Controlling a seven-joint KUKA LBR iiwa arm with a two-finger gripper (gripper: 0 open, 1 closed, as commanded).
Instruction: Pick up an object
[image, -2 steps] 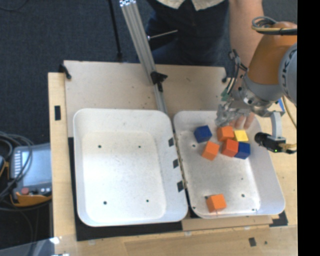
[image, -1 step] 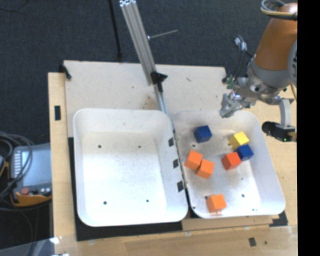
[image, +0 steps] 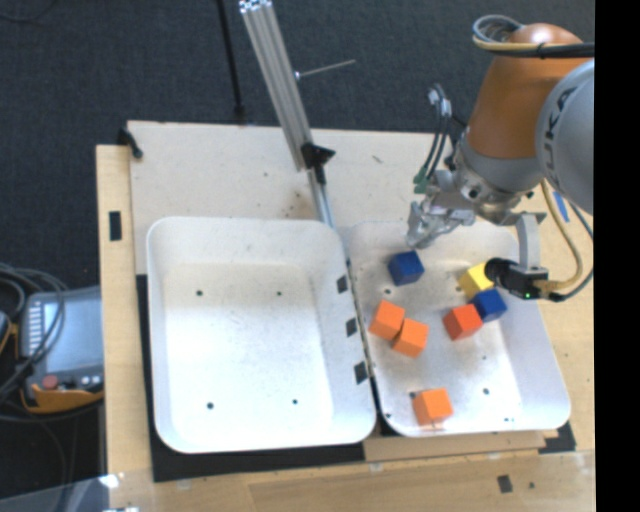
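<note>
Camera view, looking down on the tabletop (image: 250, 170), and here comes the arm (image: 520, 110) reaching in from three o'clock; the gripper (image: 428, 228) hangs at the far edge of the right bin (image: 545, 385), tips just above and touching distance from the blue cube (image: 405, 267), which sits at about eleven o'clock within that bin; nothing is caught between the fingers, and whether they stand wide or narrow I cannot tell, the metal blurs together up there; this reads as the approach, the grasp itself not yet made; the next move, by my judgement, calls for a short drop toward seven o'clock so the tips straddle that blue cube squarely before they come together; now the neighbours: a pair of orange cubes (image: 398, 329) touching each other at the bin's centre-left, a red-orange cube (image: 462, 321) just beside a second blue cube (image: 490, 304), a yellow cube (image: 474, 277) tucked against that one, and a lone orange cube (image: 432, 405) down at six o'clock; the left bin (image: 180, 250) lies at nine o'clock, and a slanted aluminium rail (image: 285, 95) rises at twelve; the bin's far wall is close behind the target, and that, I reckon, is what could crowd the descent; the other cubes lie well apart from it.
</note>
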